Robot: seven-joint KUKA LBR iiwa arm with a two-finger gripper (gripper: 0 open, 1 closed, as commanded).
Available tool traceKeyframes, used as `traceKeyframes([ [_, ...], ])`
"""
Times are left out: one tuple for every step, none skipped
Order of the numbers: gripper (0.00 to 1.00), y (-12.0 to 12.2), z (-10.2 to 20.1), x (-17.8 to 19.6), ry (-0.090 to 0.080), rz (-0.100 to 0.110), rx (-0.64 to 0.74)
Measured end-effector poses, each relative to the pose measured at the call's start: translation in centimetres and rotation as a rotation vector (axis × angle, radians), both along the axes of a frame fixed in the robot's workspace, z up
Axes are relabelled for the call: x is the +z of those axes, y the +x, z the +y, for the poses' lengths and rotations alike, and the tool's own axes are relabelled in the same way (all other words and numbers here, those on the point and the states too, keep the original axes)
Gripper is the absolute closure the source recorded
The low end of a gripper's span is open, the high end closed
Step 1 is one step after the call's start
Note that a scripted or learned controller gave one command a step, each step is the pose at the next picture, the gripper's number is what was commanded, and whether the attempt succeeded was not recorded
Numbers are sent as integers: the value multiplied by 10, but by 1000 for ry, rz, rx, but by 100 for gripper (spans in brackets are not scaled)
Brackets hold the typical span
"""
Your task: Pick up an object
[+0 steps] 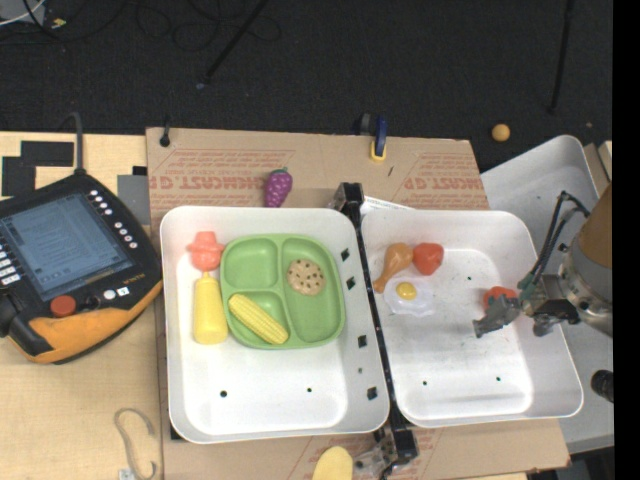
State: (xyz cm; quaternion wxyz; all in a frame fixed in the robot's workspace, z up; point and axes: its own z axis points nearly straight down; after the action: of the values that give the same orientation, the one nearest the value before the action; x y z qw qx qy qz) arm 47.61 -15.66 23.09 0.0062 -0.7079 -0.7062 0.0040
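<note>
My gripper (493, 320) hangs low over the right side of the right bin (470, 388). A small red-orange toy (497, 295) lies right at its upper edge; I cannot see whether it is gripped. Further left in this bin are a toy drumstick (397, 263), a red toy tomato (428, 258) and a fried egg (407, 293). The left bin (260, 393) holds a green divided plate (320, 318) with a cookie (306, 276) and a corn cob (258, 318). Beside the plate are a yellow bottle (208, 310) and a pink toy (205, 251).
Purple grapes (278, 186) lie on the cardboard behind the left bin. A yellow toy (333, 463) sits at the front edge between the bins. A teach pendant (70, 258) rests at the far left. An orange ball (500, 132) lies beyond the right bin.
</note>
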Motion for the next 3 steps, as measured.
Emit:
traceKeyframes([
  [0, 2, 0, 6, -2, -11, 2],
  [0, -3, -2, -39, 0, -7, 3],
  [0, -12, 6, -96, 1, -6, 4],
])
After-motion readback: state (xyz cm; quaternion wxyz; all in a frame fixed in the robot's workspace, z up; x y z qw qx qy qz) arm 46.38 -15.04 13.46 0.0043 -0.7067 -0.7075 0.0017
